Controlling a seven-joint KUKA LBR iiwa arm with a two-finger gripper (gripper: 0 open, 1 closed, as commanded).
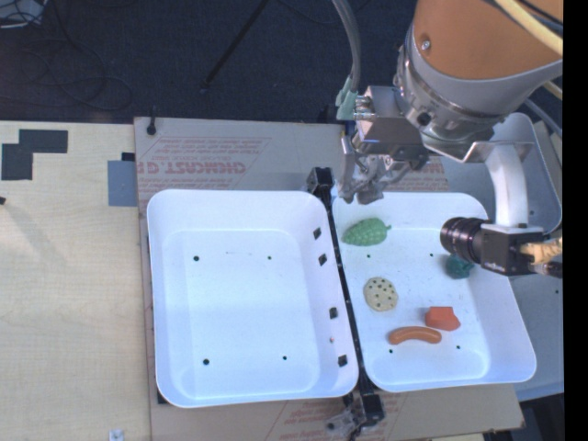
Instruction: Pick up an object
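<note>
The right bin (501,361) holds a green leafy piece (366,231) at its far left, a round tan cookie with dark dots (379,293) in the middle, a brown sausage (414,335) and a small red-orange block (443,318) toward the front. A teal object (458,266) peeks out from under a black cylinder. My gripper (366,189) hangs above the right bin's far left corner, just beyond the green piece. Nothing shows between its fingers.
The left bin (165,292) stands beside the right one, with a black divider (333,283) between them. A black cylinder on a white bracket (478,239) reaches over the right bin's right side. Cardboard (230,159) lies under both bins.
</note>
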